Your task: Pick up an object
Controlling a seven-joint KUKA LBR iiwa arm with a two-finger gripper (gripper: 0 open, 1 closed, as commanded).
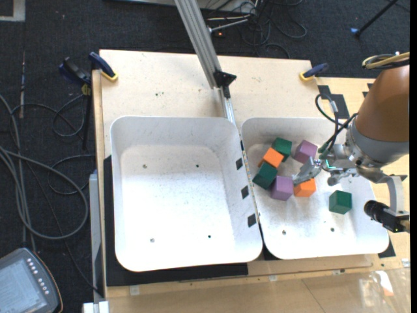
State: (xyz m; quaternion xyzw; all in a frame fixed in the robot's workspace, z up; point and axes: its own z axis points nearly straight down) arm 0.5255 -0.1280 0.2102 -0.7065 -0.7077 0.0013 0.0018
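While the big pale worktop [169,77] carries both bins, all the business is on the right. The left bin [130,142] is the larger sight, its white floor speckled. The right bin [365,240] holds a loose huddle of small blocks toward its far left part. Reaching in from the right, the arm [384,119] hangs over that bin's right edge, its wrist low and its pincer [311,172] pointed left into the cluster. I cannot tell from here whether the pincer is apart or together; the tips are lost against the blocks, and nothing plainly sits between them.

Of the blocks, one dark green block [265,175] lies nearest the divider, with an orange block [274,156] just beyond it and another green block [282,145] farther still. A purple block [305,152] sits to the far right of the group, a second purple block [283,188] at the near side, and a small orange cube [304,188] touching it, right beside the pincer tips. A lone green cube [340,202] sits apart, nearer and to the right.

These look like light, stiff blocks with flat faces, probably foam or wood, not fragile. I'd judge the small orange cube the likely pick, best taken across two opposite flat sides, though its purple neighbour crowds one side. The lone green cube would be easier.
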